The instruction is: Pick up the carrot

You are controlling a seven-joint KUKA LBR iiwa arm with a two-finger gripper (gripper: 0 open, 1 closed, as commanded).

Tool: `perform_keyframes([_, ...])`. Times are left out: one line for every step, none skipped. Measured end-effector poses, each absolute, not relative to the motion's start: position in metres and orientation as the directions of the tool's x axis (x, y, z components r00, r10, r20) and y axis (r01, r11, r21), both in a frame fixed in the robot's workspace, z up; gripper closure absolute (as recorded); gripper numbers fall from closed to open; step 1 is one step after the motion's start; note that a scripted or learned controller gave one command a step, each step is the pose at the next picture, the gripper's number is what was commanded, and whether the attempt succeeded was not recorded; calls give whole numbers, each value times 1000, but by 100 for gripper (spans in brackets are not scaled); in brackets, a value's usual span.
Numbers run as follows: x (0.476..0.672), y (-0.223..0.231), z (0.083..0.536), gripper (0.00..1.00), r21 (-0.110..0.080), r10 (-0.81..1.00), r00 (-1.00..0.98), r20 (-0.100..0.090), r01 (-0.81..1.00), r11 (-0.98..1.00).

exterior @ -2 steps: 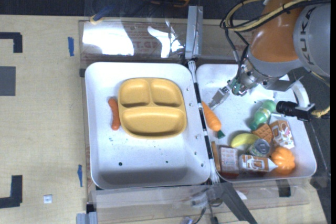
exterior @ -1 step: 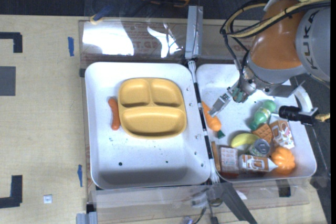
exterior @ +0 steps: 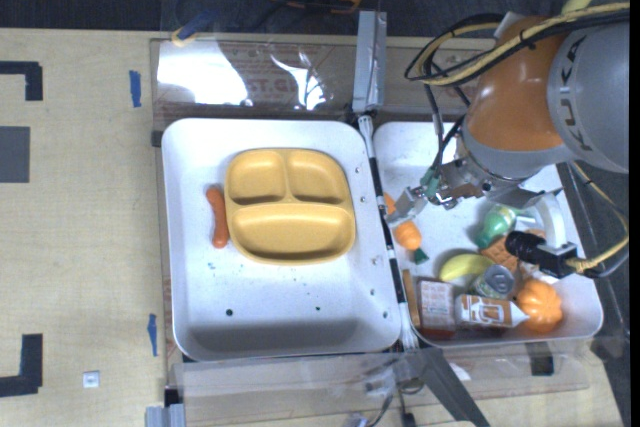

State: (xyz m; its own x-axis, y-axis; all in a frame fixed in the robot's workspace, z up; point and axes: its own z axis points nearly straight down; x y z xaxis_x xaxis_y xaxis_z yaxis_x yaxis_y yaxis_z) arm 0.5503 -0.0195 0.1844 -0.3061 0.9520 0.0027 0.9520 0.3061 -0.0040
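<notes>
Carrot (exterior: 407, 235) lies in the right bin (exterior: 585, 320), close against its left wall: a short, stubby orange piece with a bit of green at its near end, smooth and plastic-looking. The gripper (exterior: 412, 203) hangs just beyond it on the far side, low over the bin floor; whether it is parted or closed cannot be told from here, and nothing shows in its grasp.

Bare white floor lies to the far side of the carrot, while the near right is crowded: a yellow lemon-shaped piece (exterior: 462, 266), a green item (exterior: 495, 225), a small carton (exterior: 437, 303), a bottle (exterior: 490, 313) lying flat and a round orange fruit (exterior: 541, 303).

In the left bin (exterior: 190, 295) a glossy yellow divided tray (exterior: 290, 205) sits with a slim orange stick-shaped piece (exterior: 217, 216) just beside its left edge.
</notes>
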Motion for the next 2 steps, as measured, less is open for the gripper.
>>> perform_keyframes([522, -54, 184, 0, -3, 882, -471, 3, 882, 471])
perform_keyframes([534, -31, 185, 0, 3, 817, -577, -2, 817, 577])
